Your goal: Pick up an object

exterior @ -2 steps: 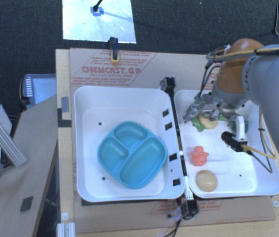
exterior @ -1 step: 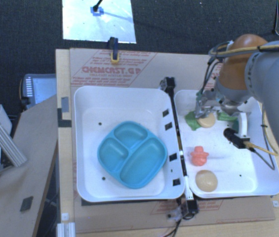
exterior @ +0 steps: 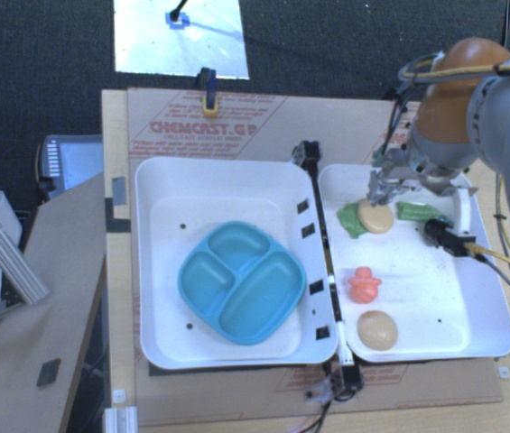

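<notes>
Looking down on a counter (exterior: 115,142) carrying two shallow white bins side by side on a cardboard sheet (exterior: 264,115) printed in red. Reaching in from the right with the grey, orange-banded arm (exterior: 471,106), bending down over the far end of the right bin (exterior: 476,309). Hanging the jaws directly above a tan round disc (exterior: 377,219), too close for telling contact from a gap, and too small and shadowed for telling open from closed. Finding that disc overlapping the right edge of a green leafy piece (exterior: 351,218), with a second green piece (exterior: 415,211) lying just beside it to the right, all three near the bin's far wall. Finding, nearer the middle of the same bin and well apart from those, a small red-orange figure (exterior: 364,285) standing on the white floor. Finding, closer to the front wall and just beyond the figure, a tan rounded lump (exterior: 377,330) shaped like a bun or a potato. Keeping in the left bin (exterior: 164,183) a blue divided plate (exterior: 236,282) of three compartments, lying flat and turned at a slant, toward the front right part of that bin. Noting a black strip (exterior: 314,210) with small clips running between the two bins, a yellow clamp (exterior: 210,106) sitting at the far edge of the cardboard, and a shiny metal sheet (exterior: 178,34) lying beyond the counter on dark flooring
</notes>
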`<control>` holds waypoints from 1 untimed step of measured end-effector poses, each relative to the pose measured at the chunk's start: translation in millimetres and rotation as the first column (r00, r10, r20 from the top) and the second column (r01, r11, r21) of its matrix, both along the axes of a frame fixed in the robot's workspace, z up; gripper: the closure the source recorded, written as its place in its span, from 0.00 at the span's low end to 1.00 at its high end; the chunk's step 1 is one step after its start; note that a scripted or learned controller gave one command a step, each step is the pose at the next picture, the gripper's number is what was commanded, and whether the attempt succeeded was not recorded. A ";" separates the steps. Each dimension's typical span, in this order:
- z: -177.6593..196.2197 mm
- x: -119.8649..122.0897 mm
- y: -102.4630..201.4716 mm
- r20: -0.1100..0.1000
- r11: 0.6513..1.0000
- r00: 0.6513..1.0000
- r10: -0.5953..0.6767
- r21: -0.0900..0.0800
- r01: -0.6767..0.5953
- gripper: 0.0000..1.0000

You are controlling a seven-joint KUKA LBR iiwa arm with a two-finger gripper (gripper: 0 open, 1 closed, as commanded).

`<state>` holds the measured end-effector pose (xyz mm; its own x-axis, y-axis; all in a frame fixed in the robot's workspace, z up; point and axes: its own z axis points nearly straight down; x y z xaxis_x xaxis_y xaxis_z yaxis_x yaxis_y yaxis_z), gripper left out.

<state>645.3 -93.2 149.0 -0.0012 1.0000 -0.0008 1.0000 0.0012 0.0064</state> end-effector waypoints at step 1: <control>60.7 -6.5 -0.7 0.002 1.000 1.000 0.001 0.000 -0.001 1.00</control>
